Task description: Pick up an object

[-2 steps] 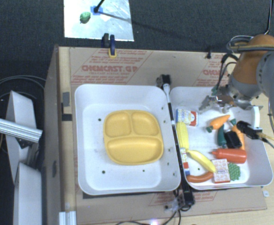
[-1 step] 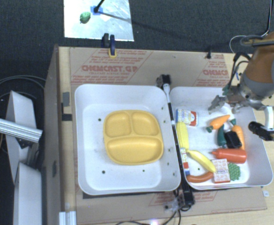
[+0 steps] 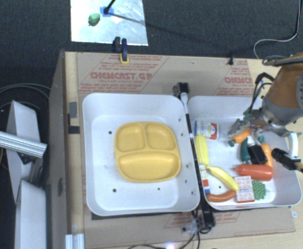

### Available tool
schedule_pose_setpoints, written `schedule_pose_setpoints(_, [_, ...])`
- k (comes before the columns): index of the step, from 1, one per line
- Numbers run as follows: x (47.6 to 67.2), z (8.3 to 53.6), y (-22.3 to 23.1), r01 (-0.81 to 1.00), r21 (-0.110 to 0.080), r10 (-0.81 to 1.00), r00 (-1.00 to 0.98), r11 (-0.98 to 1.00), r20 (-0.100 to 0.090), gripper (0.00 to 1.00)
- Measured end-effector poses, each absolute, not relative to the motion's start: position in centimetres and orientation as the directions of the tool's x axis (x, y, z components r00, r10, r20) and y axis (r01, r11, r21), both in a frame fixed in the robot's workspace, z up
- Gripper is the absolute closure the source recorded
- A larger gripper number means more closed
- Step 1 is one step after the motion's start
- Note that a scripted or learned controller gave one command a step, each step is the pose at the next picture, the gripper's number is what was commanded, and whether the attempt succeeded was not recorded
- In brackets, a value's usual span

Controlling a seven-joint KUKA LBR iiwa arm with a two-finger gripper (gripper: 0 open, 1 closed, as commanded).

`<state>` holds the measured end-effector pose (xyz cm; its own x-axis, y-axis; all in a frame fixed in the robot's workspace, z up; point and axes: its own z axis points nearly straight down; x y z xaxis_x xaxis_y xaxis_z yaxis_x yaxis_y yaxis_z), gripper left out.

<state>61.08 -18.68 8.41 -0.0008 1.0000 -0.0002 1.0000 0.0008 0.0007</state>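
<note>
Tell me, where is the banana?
The banana lies in the right bin, near its front left corner, just below the corn cob and beside the red sausage.

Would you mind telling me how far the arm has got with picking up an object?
Done: the arm has reached into the right bin, and its claw sits low among the toy food, at a small orange piece. In hand: nothing visibly lifted. Left: grip an item and raise it. The banana and corn lie untouched; the yellow tray sits in the left bin.
</note>
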Motion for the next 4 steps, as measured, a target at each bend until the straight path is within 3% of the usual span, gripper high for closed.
schedule_pose_setpoints(1, [61.2, 9.5, -18.7, 1.000, 0.005, 1.000, -0.002, 0.002, -0.001, 1.00])
schedule_pose_setpoints(2, [57.9, 16.6, -18.6, 1.000, 0.004, 1.000, 0.000, 0.000, -0.002, 1.00])
schedule_pose_setpoints(3, [62.4, 19.3, -12.9, 1.000, 0.004, 1.000, -0.004, 0.004, 0.000, 1.00])
schedule_pose_setpoints(4, [59.2, 18.4, -7.9, 1.000, 0.001, 1.000, -0.004, 0.004, 0.000, 1.00])
